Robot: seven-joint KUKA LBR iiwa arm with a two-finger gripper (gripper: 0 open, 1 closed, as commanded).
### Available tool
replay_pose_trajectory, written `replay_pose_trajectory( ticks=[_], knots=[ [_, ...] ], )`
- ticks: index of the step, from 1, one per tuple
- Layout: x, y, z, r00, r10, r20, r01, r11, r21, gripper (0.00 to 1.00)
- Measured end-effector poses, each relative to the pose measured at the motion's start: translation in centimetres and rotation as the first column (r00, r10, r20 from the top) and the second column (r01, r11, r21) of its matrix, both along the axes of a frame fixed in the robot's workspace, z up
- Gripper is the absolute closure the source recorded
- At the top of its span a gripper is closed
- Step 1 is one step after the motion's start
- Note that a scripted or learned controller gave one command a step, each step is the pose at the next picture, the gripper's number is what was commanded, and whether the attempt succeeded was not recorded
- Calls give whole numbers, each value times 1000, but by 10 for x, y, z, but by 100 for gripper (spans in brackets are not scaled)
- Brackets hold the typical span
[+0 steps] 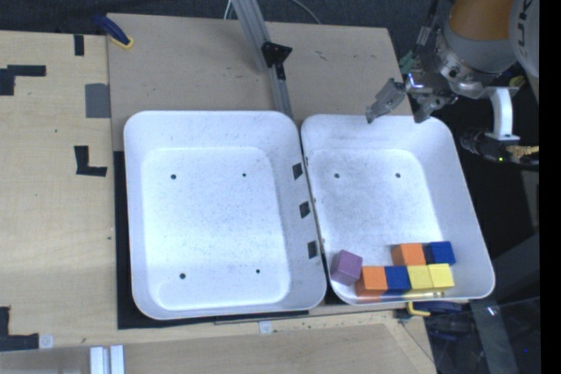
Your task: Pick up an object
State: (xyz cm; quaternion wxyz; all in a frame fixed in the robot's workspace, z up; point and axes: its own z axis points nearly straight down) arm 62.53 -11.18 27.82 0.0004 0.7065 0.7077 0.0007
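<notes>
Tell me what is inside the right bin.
The right bin holds a purple block and orange, blue and yellow blocks clustered at its near edge. Nothing covers them.

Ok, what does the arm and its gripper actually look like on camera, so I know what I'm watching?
The arm is grey with a broad rounded orange band above the wrist, and black cables loop around its top. The gripper is grey metal with dark fittings. A white bracket hangs beside the wrist.
</notes>
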Motion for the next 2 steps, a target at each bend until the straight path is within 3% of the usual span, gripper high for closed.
replay_pose_trajectory(
  ticks=[1, 2],
  knots=[
    [22, 10, -113, 1000, 1, -10, -1, 1000, -1, 0],
    [6, 18, -155, 1000, -1, -8, 1, 1000, -1, 0]
  ],
)
